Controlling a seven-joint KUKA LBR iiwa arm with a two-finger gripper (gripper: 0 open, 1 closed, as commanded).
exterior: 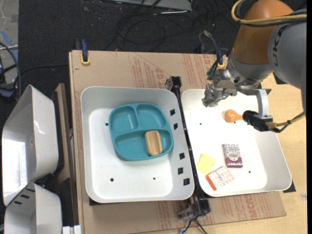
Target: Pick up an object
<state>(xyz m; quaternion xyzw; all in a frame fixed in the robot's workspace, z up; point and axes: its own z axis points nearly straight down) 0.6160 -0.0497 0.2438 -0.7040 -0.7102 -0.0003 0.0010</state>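
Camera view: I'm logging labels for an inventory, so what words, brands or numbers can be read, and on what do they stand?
Cardboard sheet under the bins: faint red printing, too blurred to read.
Small box in the right bin: printed front, too small to read.
Orange-and-white packet in the right bin: print too small to read.
Robot arm: part of a dark letter at the picture's edge, not readable.

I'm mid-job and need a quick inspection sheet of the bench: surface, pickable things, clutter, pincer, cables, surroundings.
Surface: two white bins side by side, left bin and right bin, on a board.
Job's things: right bin holds an orange object, yellow piece, small box, orange-edged packet.
Clutter: teal divided plate with a tan block in the left bin.
Pincer: pincer over the right bin's far left corner; finger state unclear.
Cables: black cables on the dark floor beyond.
Surroundings: white tubs at left.
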